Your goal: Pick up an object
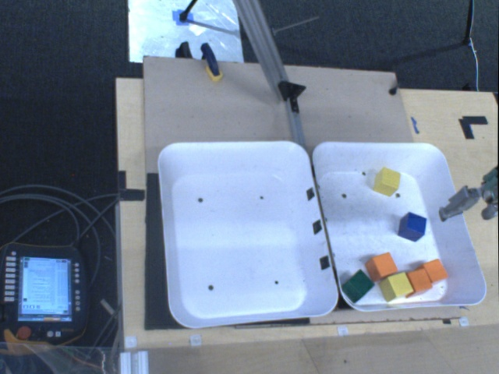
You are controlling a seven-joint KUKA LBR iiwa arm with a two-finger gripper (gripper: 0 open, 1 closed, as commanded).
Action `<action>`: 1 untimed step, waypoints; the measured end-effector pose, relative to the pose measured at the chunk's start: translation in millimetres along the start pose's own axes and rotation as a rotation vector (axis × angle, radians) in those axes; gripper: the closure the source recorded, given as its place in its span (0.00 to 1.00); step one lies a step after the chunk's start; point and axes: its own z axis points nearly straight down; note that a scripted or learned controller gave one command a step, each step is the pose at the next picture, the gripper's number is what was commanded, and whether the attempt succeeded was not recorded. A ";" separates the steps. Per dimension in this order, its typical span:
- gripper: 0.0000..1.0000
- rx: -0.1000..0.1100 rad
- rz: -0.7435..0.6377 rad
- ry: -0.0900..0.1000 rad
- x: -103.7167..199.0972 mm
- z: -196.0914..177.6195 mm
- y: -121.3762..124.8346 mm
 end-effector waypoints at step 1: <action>0.00 0.000 0.001 0.000 0.0 -0.1 0.0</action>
